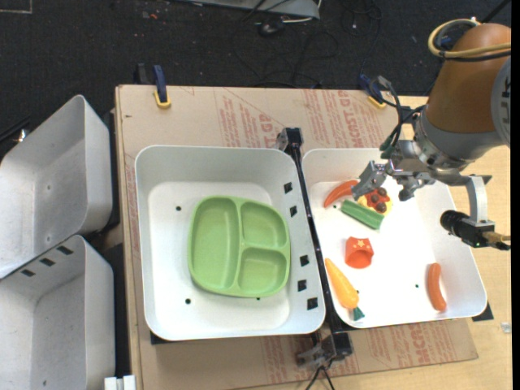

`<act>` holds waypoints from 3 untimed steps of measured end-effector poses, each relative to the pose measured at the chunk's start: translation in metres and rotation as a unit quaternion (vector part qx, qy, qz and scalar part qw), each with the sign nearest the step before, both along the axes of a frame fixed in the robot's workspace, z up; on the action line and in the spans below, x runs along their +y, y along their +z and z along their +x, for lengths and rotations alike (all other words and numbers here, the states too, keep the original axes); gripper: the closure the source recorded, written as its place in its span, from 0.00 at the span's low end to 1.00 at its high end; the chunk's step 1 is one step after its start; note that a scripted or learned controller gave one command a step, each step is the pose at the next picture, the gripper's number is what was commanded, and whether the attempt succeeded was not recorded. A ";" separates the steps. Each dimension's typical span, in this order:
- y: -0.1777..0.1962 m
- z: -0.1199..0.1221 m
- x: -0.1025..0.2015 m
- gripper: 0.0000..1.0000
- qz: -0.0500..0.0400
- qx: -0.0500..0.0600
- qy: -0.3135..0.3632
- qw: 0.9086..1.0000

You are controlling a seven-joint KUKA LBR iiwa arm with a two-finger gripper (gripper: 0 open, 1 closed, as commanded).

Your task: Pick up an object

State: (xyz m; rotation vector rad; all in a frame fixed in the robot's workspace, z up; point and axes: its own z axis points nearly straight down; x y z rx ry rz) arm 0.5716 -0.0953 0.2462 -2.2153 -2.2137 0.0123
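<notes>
Reaching in from the right, the grey arm with its orange band hangs over the upper part of the right bin [463, 303], and its hand [388, 184] sits low among a small cluster of toy food near the bin's upper left. Whether the fingers are apart, together or clamped on something cannot be told; the dark metal parts overlap the items below and hide the tips.

Directly under the hand lies a small pile: a green block [361, 214] lying at a slant, a bit of yellow [383, 207] at its right end, and something dark red [375, 196] just above it, partly covered by the hand. An orange-red pepper [340, 192] lies just to the left of that pile, pointing down toward the bin's left wall.

Lower in the same bin, well apart from the hand, a small red-orange cup-like piece [358, 251] sits near the middle. A carrot [342, 285] with a green end lies slanted along the lower left, close to the wall between the bins. A sausage [436, 286] lies by itself near the lower right corner.

The left bin [158, 218] holds a light green divided plate [240, 246] with three compartments, lying flat near its centre. Both bins rest side by side on a brown board on the bench [211, 112]. Two more white tubs [49, 218] stand off the bench at the left edge.
</notes>
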 end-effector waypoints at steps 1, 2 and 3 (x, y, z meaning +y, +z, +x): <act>0.007 0.002 0.000 0.00 -0.001 -0.006 0.001 1.000; -0.037 0.006 0.001 0.00 -0.001 -0.005 0.000 1.000; -0.099 0.000 -0.001 0.00 0.000 -0.004 0.000 1.000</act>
